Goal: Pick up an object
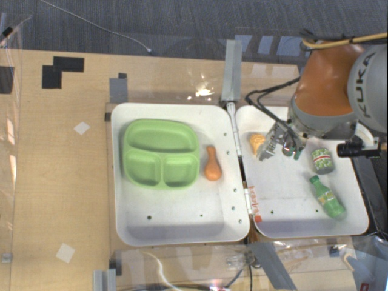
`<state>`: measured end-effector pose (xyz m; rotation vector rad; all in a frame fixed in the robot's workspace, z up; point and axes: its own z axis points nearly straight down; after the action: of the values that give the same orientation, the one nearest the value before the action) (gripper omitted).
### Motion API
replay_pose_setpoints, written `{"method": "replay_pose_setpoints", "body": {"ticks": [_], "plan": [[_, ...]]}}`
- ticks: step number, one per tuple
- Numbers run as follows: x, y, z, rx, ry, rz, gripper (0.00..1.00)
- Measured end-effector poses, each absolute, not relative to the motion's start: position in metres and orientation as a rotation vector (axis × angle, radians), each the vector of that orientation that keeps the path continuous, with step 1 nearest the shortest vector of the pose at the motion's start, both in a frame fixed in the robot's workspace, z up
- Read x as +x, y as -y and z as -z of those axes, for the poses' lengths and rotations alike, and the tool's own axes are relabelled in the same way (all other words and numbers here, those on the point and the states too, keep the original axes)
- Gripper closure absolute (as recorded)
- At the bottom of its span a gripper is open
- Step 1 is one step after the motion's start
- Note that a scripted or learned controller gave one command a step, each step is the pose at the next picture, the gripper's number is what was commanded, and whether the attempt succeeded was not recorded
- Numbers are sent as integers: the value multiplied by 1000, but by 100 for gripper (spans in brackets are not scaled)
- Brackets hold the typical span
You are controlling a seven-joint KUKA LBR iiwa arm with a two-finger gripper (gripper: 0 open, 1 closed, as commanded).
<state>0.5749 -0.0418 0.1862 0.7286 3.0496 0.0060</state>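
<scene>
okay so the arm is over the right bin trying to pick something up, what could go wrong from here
The gripper hangs just beside the small orange-yellow item, which lies close to the right bin's wall; a descent might nudge it against the wall instead of catching it.

The green bottle and the small can are rounded, so either could roll or slip away if grasped off-centre.

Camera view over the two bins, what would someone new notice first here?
Probably the green divided tray that takes up much of the left bin, with an orange drumstick-shaped toy just right of it. Next, the grey and orange arm over the right bin, its gripper hanging beside a small yellow object, with a green bottle and a small can nearer the right wall.
</scene>
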Motion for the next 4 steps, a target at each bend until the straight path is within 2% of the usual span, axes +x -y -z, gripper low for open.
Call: {"method": "replay_pose_setpoints", "body": {"ticks": [1,2,3,4], "plan": [[488,-18,-210,1299,-2856,-6,100],[487,-31,-184,1868,-2526,-1,100],[487,-64,-184,2627,-1723,-1,100],[487,-87,-183,2954,-1071,1,100]]}}
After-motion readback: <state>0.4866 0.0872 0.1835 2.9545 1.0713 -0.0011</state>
